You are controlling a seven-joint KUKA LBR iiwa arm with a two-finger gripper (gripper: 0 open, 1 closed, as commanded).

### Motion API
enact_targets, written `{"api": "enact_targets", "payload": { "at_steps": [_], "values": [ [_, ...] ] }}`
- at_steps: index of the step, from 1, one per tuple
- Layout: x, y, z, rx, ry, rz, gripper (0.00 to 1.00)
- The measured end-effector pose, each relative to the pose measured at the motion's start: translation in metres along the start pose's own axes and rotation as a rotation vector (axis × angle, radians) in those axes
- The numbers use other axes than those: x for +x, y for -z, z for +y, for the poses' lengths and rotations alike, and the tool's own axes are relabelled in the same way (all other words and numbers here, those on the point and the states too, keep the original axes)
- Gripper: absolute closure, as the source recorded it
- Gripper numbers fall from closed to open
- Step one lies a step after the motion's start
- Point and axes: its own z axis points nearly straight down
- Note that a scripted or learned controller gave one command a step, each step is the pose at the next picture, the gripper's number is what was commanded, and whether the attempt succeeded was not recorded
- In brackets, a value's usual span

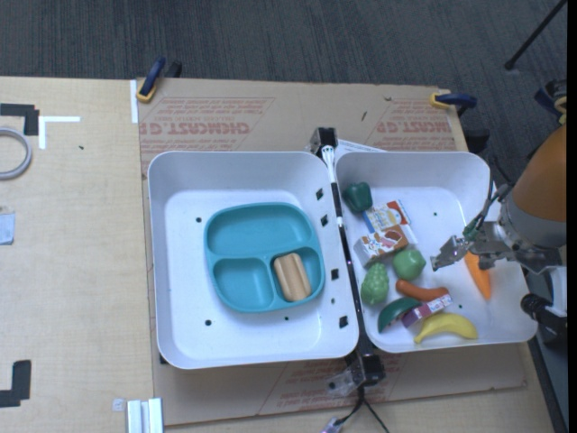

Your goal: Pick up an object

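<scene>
tray (pixel 236 233) in left bin (pixel 180 332) holds bread roll (pixel 290 276). right bin (pixel 433 174) crowded: carton (pixel 386 230), green pieces, banana (pixel 445 328). gripper (pixel 457 252) hovers beside carrot (pixel 480 276), fingers seem open, nothing between (approach step). next: descend, centre over carrot, close.

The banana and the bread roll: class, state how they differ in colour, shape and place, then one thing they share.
Colour: the banana is bright yellow; the bread roll is tan.
Shape: the banana curves; the bread roll is a straight, rounded oblong.
Place: the banana lies on the floor of the right bin among other toy foods; the bread roll sits alone in a compartment of the teal tray in the left bin.
Shared: both lie flat, apart from the gripper.
</scene>
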Motion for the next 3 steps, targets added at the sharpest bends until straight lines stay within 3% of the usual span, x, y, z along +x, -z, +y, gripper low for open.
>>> {"api": "enact_targets", "payload": {
  "at_steps": [1,2,3],
  "values": [
    [-0.018,-0.017,-0.008,-0.002,0.007,0.005,0.0],
    [-0.02,-0.007,-0.008,-0.004,0.004,-0.001,1.0],
    [-0.019,-0.007,-0.007,-0.003,0.005,0.003,0.0]
  ]
}}
